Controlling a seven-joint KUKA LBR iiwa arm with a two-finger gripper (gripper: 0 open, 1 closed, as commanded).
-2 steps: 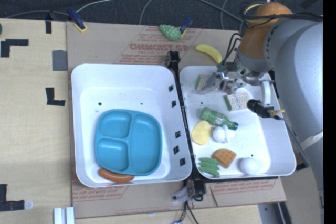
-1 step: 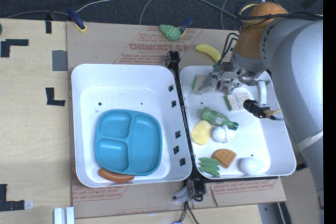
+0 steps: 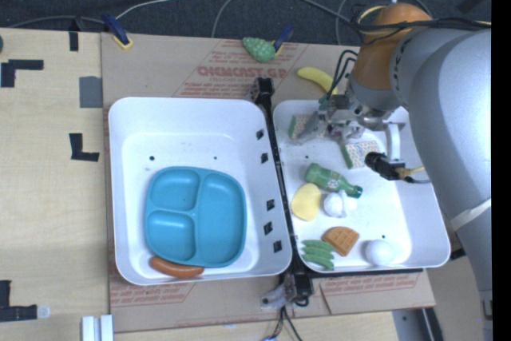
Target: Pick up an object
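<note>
My gripper (image 3: 339, 122) hangs low over the far part of the right bin (image 3: 415, 212), below the grey wrist with its orange band. Just to its left lies a small grey-green item (image 3: 302, 127), and a speckled pale item (image 3: 359, 149) lies right under it. Closer to the front are a green bottle (image 3: 331, 180), a yellow lemon (image 3: 306, 202), a white egg (image 3: 334, 205), an orange waffle piece (image 3: 342, 239), green pea pods (image 3: 318, 254) and a white ball (image 3: 380, 251).
The left bin (image 3: 128, 132) holds a blue divided plate (image 3: 196, 216) and a sausage (image 3: 176, 267) at its front edge. Beyond the bins, on the cardboard, lie a banana (image 3: 315, 78) and a green lump (image 3: 259, 49). The arm's bulk covers the right bin's right side.
</note>
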